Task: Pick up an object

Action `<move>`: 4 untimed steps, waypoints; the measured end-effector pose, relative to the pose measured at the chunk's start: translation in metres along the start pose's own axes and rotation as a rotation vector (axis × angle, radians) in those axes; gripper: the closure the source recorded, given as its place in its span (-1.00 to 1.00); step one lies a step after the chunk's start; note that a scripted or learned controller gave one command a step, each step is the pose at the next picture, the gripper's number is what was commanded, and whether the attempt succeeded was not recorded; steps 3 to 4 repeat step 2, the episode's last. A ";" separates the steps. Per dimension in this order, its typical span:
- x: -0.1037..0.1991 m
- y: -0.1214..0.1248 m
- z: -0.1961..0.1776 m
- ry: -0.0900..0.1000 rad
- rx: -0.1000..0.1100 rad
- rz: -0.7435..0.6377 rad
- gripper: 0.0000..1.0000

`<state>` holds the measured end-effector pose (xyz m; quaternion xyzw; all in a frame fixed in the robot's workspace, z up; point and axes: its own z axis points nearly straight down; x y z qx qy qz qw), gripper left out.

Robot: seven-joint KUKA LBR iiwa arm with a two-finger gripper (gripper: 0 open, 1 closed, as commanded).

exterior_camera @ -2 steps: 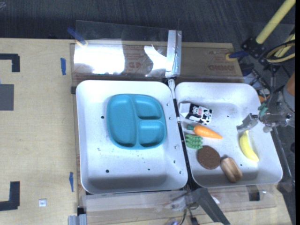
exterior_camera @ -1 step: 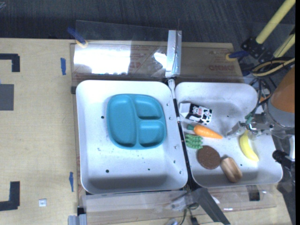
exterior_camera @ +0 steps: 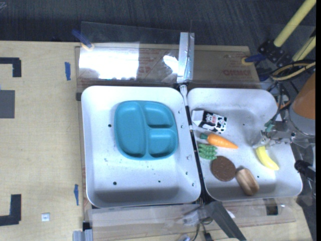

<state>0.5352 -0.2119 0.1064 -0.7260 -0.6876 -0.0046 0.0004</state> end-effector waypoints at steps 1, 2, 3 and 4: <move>0.037 0.019 -0.096 -0.008 -0.002 0.184 1.00; 0.113 0.037 -0.092 -0.007 0.004 0.174 1.00; 0.113 0.037 -0.092 -0.007 0.004 0.174 1.00; 0.113 0.037 -0.092 -0.007 0.004 0.174 1.00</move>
